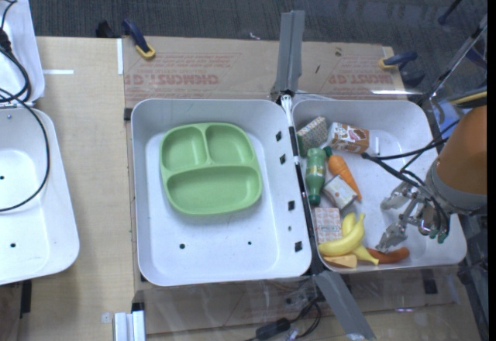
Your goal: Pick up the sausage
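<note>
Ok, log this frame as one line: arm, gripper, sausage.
arm: over right bin | gripper: just above sausage, near front wall | sausage: lying in bin, not held | banana: beside it

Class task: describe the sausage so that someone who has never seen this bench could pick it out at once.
Look in the right-hand white bin, the one crowded with food items, and go to its near edge. There, just right of the yellow banana and below the pincer, lies the sausage: a small reddish-brown link, darker and slimmer than the banana and lying flat.

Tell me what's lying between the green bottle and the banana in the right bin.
In the camera view, two small packets lie between the green bottle and the banana: a white one and a pinkish one.
</note>
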Available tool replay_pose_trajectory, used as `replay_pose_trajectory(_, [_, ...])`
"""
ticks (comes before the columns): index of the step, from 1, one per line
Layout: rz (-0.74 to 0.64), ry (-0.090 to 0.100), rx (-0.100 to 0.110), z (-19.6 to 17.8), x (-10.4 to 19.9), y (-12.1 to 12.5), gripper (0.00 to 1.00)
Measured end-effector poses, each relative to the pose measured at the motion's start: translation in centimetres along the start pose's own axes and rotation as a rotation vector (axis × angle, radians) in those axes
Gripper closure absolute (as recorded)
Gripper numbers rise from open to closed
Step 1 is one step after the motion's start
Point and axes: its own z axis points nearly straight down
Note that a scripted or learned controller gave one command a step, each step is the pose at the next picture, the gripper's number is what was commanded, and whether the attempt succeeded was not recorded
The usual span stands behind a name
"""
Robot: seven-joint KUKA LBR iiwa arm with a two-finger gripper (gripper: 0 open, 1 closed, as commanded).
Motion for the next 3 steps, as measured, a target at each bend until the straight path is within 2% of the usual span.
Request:
replay_pose_trajectory(1, [0.005,0.0,0.001,0.1,-4.6,4.6,0.0])
replay_pose_trajectory(2, [0.011,0.0,0.001,0.0,-5.1,6.0,0.0])
replay_pose_trajectory(3, [-0.018,-0.001,0.001,0.0,-10.7,5.7,0.0])
